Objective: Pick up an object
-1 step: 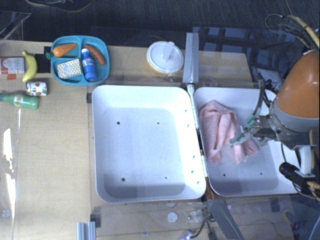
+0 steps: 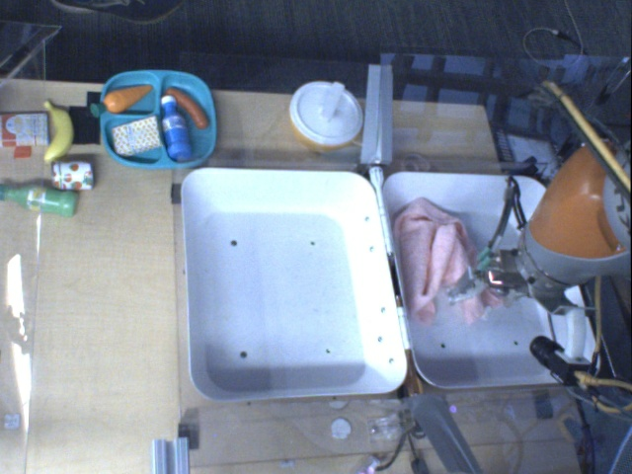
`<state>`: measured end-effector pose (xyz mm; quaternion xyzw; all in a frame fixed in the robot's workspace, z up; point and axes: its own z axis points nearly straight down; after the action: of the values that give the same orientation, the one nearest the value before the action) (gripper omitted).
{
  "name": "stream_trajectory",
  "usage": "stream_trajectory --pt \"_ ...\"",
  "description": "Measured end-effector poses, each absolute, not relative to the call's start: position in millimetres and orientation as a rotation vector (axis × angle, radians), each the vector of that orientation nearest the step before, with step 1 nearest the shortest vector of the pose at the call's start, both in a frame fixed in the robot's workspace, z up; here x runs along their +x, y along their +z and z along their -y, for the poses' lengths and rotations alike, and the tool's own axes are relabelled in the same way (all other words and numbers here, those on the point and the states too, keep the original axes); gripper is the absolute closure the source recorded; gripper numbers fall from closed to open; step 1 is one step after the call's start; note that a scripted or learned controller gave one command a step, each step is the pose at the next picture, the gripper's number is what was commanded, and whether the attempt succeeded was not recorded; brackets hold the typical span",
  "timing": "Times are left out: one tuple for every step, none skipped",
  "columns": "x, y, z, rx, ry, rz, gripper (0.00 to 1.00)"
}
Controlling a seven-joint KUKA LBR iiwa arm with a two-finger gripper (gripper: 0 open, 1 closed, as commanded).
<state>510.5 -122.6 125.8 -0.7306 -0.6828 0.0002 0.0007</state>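
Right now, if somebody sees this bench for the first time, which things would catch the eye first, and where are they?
The pink cloth probably draws the eye first: it lies crumpled in the right bin, near the wall shared with the left bin. The arm's orange band stands out at the right, with the gripper low at the cloth's right edge. At top left, a blue tray of toy food sits on the bench.

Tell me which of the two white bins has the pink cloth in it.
The right bin, the narrower one under the gripper. The pink cloth lies by its left wall; the wider left bin shows bare white floor.
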Motion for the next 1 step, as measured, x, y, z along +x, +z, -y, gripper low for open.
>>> stream_trajectory --pt "529.3 90.6 143.8 -2.212 -0.013 2.248 0.00"
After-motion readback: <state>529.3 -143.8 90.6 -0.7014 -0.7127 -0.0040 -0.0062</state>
